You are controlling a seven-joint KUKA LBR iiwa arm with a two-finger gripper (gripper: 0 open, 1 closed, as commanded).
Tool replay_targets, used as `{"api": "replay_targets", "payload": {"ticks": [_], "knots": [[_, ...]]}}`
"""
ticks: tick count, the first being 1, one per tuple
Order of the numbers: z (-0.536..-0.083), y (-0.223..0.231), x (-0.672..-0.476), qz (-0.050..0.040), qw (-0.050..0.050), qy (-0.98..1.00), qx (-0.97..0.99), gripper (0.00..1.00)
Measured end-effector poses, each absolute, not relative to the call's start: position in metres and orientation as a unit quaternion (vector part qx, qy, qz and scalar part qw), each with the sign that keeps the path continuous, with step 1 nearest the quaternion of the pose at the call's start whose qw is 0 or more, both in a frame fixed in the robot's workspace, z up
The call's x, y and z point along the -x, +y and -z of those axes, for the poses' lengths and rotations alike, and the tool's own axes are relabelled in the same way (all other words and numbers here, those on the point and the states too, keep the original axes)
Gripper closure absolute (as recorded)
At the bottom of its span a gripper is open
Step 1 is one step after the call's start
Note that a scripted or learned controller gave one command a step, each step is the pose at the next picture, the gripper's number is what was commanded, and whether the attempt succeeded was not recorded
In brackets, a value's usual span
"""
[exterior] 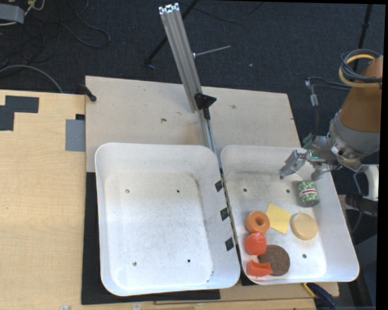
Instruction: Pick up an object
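We see all the loose objects gathered in the right bin [342,267], most of them crowded toward its near left corner: an orange ring [258,221], a yellow block [279,218], a tan disc [304,226], a red piece [255,243], a brown disc [277,259] and a small red scrap [259,269]. They lie touching or just beside one another, so we judge any of them awkward to take cleanly. A green-patterned can [308,193] sits apart from the cluster, nearer the bin's right wall, and that makes it the likeliest target (our guess, not something shown). The left bin [111,158] lies alongside.

The arm [359,115] reaches in from the right, wrist tilted down over the far right part of the bin. The gripper [305,166] hangs with its 2 fingers spread apart, nothing between them, just above and behind the can. We judge the pick not yet made.
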State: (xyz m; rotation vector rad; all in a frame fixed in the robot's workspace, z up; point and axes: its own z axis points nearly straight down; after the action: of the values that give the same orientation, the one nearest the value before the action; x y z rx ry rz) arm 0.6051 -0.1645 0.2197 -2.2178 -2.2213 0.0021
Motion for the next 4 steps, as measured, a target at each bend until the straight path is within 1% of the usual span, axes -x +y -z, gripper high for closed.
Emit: {"api": "replay_targets", "payload": {"ticks": [1,2,3,4], "knots": [[-0.220,-0.164,-0.605,-0.0007,0.001,-0.708,0.707,0.00],[-0.170,-0.165,-0.614,-0.0020,0.003,-0.708,0.706,0.00],[-0.117,-0.171,-0.604,-0.0024,0.004,-0.707,0.707,0.00],[-0.090,-0.170,-0.604,-0.0010,0.001,-0.707,0.708,0.00]]}}
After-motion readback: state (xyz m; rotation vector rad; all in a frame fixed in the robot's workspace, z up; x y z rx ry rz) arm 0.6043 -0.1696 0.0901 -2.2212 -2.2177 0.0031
